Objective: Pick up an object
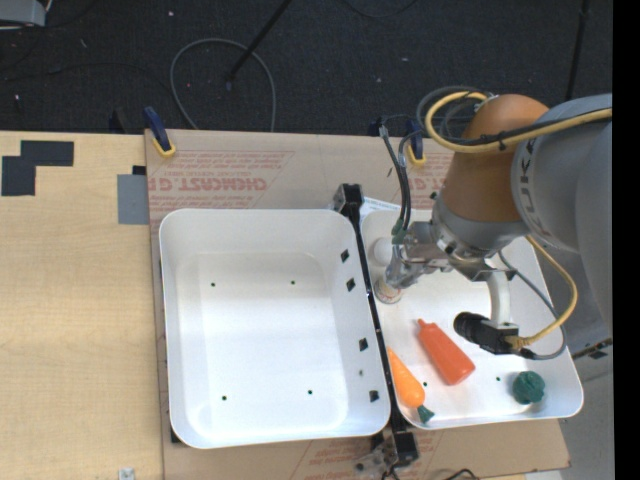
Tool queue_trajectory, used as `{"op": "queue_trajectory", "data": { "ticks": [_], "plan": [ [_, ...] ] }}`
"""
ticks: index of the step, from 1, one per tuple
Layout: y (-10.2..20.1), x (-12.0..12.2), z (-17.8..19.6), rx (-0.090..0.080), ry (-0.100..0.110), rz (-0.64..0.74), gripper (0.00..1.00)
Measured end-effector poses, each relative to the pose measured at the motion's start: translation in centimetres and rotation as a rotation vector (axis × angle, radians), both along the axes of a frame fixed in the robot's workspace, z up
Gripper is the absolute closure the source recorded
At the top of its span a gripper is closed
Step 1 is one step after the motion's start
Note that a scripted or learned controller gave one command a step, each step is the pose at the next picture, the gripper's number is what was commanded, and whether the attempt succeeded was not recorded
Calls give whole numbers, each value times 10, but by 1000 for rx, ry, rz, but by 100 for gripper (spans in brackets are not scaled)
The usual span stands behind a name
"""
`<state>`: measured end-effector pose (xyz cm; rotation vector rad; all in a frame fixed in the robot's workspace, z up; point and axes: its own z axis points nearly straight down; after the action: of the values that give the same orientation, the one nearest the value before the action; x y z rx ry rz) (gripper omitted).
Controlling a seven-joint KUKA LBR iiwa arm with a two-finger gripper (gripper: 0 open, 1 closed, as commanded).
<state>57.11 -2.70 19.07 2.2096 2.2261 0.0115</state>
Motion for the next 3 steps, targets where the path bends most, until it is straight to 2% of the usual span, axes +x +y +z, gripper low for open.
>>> {"op": "queue_trajectory", "data": {
  "ticks": [1,2,3],
  "plan": [
    [-4,-3,-4,-2,10,-6,0],
    [37,-72,-4,-1,10,-5,0],
    [35,-72,6,-2,10,-9,100]
  ]
}}
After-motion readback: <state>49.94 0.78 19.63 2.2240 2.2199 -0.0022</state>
